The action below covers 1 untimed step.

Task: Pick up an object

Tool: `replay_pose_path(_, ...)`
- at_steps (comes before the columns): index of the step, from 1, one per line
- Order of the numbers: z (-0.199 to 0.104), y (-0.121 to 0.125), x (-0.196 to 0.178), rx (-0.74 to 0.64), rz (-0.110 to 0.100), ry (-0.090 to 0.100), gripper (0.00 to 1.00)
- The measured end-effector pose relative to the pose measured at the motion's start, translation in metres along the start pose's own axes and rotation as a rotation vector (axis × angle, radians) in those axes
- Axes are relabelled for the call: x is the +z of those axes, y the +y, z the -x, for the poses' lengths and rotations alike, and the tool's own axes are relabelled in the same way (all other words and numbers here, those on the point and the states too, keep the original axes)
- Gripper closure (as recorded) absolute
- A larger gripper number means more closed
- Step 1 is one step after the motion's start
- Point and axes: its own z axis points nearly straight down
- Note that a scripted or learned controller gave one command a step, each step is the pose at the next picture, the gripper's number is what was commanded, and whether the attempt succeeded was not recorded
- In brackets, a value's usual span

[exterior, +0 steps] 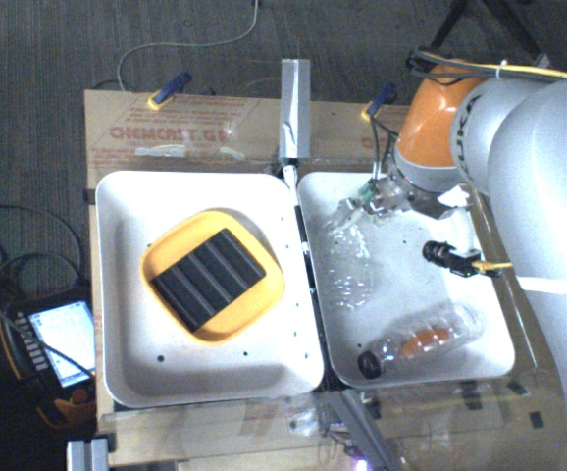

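In the left bin (pixel 127 361) lies a yellow tray-like object (pixel 215 275) with a black ribbed panel on top. The right bin (pixel 494 351) holds a clear plastic bottle (pixel 423 340) with a black cap and something orange inside, lying along the front wall. A second clear, crumpled plastic item (pixel 347 253) lies near the bin's left wall. My gripper (pixel 377 196) is low at the back of the right bin, at the far end of that crumpled plastic. The orange band and grey arm body sit just behind it.
The grey arm (pixel 524 165) covers the right bin's right side, with a black fitting (pixel 448 255) and a yellow cable sticking out over the bin. A metal post (pixel 294 106) stands behind the divide between the bins. Cardboard lies under the back edge.
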Motion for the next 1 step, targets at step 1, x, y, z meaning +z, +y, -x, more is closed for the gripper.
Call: replay_pose_path(1,-0.0144,-0.0355,-0.0018,-0.002,0.009,-0.006,0.00)
